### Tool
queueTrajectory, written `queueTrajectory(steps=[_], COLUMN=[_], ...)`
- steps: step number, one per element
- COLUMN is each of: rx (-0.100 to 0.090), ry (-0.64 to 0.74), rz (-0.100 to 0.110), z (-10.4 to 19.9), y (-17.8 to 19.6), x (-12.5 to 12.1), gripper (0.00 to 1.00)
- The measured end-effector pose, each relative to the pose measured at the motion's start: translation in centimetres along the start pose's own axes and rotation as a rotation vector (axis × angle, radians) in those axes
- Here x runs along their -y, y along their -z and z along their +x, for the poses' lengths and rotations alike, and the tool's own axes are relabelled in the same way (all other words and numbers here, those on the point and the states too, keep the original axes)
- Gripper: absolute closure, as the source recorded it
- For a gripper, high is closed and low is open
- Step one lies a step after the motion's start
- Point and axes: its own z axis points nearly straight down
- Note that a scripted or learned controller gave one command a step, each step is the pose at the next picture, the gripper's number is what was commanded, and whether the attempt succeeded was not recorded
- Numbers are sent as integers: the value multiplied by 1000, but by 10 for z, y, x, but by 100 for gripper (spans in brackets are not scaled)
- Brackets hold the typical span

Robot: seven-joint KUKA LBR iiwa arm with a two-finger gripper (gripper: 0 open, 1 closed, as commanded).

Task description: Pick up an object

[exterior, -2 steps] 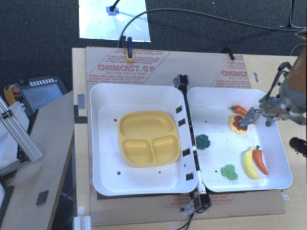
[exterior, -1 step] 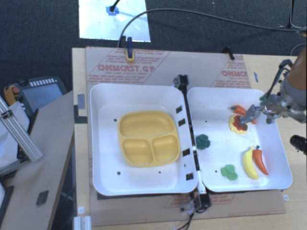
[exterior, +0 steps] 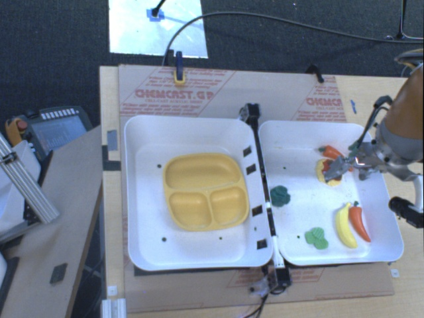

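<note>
Toys counted in the right bin (exterior: 291, 134): one banana (exterior: 344, 225), two carrots (exterior: 360, 222) (exterior: 330, 152), two green pieces (exterior: 279, 195) (exterior: 317, 238), one yellow tray (exterior: 202, 191) in the left bin (exterior: 142, 177), gripper (exterior: 339, 167) state cannot be told.

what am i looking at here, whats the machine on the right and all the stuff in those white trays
This is one picture from a camera fixed above a bench, looking down at a slant. The machine entering from the right is a robot arm; its gripper is low over the right bin, at a small yellow and red toy. Whether it actually holds the toy can't be told. Its job is to pick something up. That bin also holds toy food: a banana, an orange-red carrot beside it, and two green pieces. The left bin holds a yellow divided plate.
</note>
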Motion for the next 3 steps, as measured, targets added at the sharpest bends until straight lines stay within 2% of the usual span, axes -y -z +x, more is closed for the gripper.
queueTrajectory(steps=[2, 3], rx=[0, 1], ry=[0, 0], rz=[0, -4], z=[2, 1], y=[-90, -77], x=[4, 3], gripper=[0, 100])
